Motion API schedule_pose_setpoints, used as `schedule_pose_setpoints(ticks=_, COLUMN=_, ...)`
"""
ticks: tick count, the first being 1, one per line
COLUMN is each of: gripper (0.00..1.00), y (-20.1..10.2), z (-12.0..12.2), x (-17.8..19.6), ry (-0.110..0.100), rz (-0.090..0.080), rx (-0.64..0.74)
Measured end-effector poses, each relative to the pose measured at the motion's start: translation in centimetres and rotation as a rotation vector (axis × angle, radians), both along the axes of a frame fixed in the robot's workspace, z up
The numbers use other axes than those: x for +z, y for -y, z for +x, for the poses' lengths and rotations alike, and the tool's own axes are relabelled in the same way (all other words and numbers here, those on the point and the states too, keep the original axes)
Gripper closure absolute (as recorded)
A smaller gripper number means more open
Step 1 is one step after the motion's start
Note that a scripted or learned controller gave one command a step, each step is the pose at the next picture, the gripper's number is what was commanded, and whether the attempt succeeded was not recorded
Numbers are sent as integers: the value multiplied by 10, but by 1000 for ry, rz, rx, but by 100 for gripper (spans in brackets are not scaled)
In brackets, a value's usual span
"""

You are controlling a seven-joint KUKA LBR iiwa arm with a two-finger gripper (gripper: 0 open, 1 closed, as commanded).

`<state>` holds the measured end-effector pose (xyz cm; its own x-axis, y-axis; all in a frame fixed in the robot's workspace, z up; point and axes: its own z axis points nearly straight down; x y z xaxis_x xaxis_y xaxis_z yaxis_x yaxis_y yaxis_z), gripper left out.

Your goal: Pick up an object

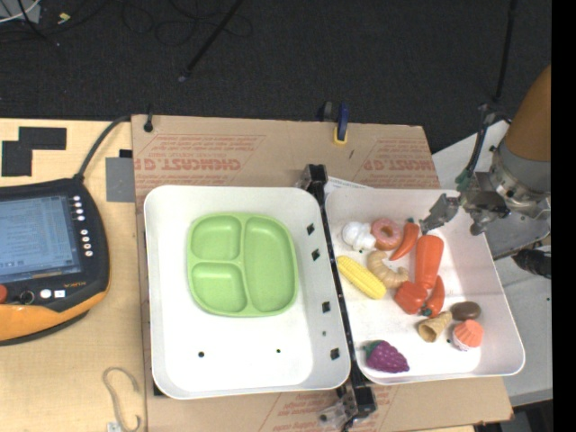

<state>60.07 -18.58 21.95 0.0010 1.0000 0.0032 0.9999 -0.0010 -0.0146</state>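
Claw [461, 207] hung over right bin's [504, 331] far-right edge, near red chili [408, 239] and carrot [427, 257]; finger state could not be told.

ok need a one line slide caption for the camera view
KUKA arm's gripper poised above the right bin of toy food, near the carrot; green divided plate in the left bin.

Divided plate [243, 265] in left bin [171, 349]; toy foods [409, 282] in right bin [504, 331]
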Motion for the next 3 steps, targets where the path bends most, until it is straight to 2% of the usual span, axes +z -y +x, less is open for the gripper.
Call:
schedule_pose_setpoints(ticks=1, gripper=0, y=0, z=2, x=8, ry=12, rz=-2, rx=2)
schedule_pose_setpoints(ticks=2, gripper=0, y=-7, z=3, x=-54, ry=11, rz=-2, rx=5)
schedule_pose_setpoints(ticks=3, gripper=0, y=-3, z=-2, x=-101, ry=10, rz=-2, rx=3)
